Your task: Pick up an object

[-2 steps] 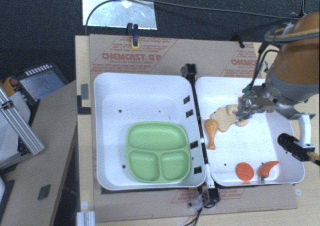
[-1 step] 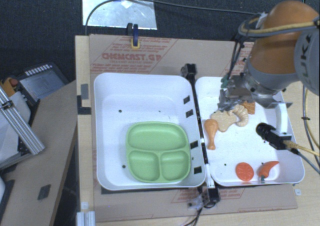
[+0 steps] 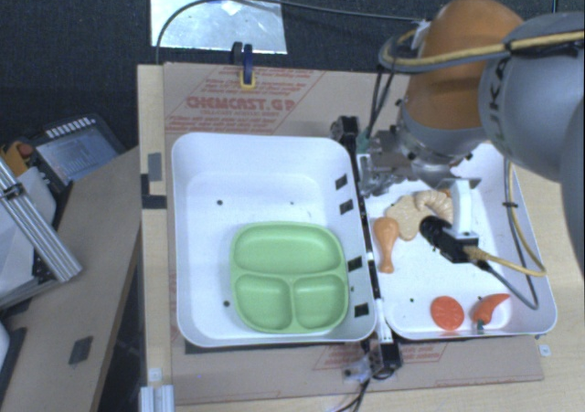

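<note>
The right bin point(image 3: 539, 302) holds a tan toy drumstick point(image 3: 386, 242) near its left wall and a pale beige curved pastry-like piece point(image 3: 423, 208) just to the right of it. At its front lie an orange round slice point(image 3: 447, 311) and a red-orange pepper-like piece point(image 3: 490, 307). My gripper point(image 3: 377, 180) hangs over the back left part of this bin, just behind the drumstick and the beige piece. I see nothing held in it.
The left bin point(image 3: 187, 218) holds a green three-compartment plate point(image 3: 288, 278) in its front half. A row of black clips runs along the divider point(image 3: 358, 237) between the bins. The arm's grey body and orange band cover the right bin's back.
</note>
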Action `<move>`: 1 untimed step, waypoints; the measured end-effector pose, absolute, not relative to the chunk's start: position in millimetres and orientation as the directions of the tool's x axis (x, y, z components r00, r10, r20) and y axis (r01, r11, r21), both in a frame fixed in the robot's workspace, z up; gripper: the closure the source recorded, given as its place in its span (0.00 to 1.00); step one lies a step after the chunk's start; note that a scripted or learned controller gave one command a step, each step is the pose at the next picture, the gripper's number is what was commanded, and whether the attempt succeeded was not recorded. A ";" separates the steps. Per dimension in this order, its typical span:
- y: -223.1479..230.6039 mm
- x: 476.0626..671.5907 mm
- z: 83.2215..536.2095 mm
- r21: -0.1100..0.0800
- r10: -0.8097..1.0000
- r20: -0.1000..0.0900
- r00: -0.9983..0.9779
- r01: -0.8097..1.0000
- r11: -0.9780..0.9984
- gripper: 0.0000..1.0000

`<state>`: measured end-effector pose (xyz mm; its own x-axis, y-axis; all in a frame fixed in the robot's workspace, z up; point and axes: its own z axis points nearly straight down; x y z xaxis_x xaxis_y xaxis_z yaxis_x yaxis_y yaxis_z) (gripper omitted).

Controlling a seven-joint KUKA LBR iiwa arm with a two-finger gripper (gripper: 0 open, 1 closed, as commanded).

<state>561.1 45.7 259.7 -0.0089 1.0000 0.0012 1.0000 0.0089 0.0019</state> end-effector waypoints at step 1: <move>87.7 589.9 252.2 0.003 1.000 0.001 -0.009 1.000 0.009 1.00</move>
